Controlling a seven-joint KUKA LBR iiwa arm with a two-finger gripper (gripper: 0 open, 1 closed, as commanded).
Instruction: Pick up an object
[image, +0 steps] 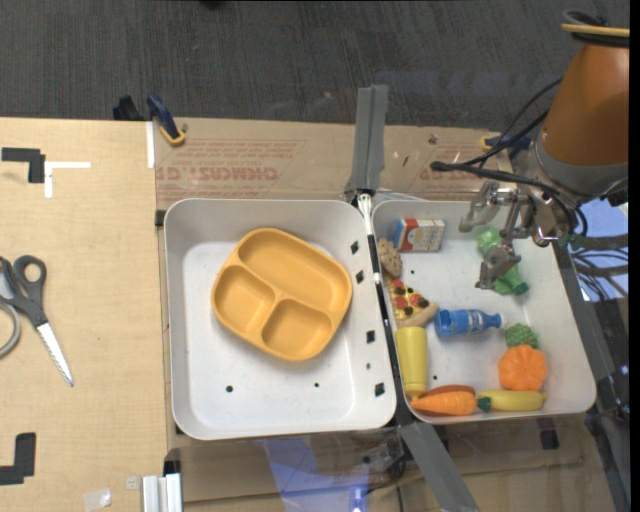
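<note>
My gripper (497, 268) hangs in the upper right part of the right bin (570, 330), below the orange band of the arm (595, 95). It is right over a green toy (513, 285), which shows on both sides of it, with another green bit (487, 241) just above. Whether it touches the toy is unclear. Other items in this bin are a small carton (421, 235), a pizza slice (408, 300), a blue bottle (467, 322), a yellow bottle (411, 360), a carrot (445, 402), a banana (515, 401) and an orange fruit (523, 368).
The left bin (190, 380) holds a yellow divided plate (282, 293). Scissors (35, 315) lie on the wooden bench at the far left. A blue clamp (165, 118) sits at the back. A grey bar (368, 140) runs up from between the bins.
</note>
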